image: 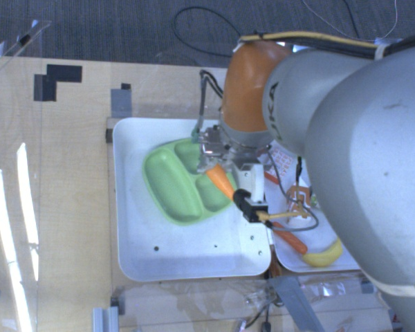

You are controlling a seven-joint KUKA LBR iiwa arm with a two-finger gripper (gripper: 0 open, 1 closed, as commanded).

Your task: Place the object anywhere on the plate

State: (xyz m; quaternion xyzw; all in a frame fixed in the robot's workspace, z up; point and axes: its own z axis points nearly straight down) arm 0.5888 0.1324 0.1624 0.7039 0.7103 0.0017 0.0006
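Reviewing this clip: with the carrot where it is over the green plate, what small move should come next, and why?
Probably open the hand and let go. The orange carrot sits at the hand's tip, over the right-hand compartments of the green plate in the left bin. Whether the fingers actually clamp it is hard to tell, and its height above the plate is unclear, so lowering slightly first may be safer.

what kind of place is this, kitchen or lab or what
Most likely a robotics lab bench, not a kitchen: a grey and orange arm reaches over two white bins, the food is toy-like, such as a carrot above a green plate, and cables trail across carpet.
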